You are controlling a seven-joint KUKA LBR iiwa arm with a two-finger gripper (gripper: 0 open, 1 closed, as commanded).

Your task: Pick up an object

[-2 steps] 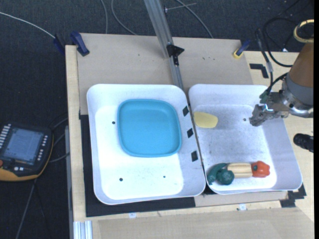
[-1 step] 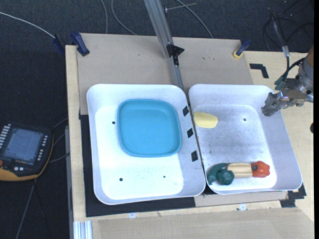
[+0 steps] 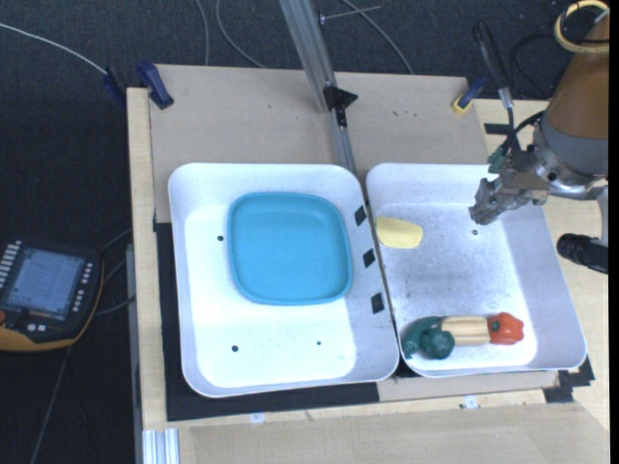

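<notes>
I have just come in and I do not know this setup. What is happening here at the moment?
A robot arm reaches in from the right, and its claw hangs above the upper right part of the right bin. Nothing can be seen in the claw. In that bin a yellow piece lies near the left wall, and a green piece, a tan stick and a red piece lie in a row at the front edge. The left bin holds a blue plate.

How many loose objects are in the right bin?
2: a yellow piece by its left wall, and a green-tan-red toy along its near edge. The gripper may hide more.
</notes>
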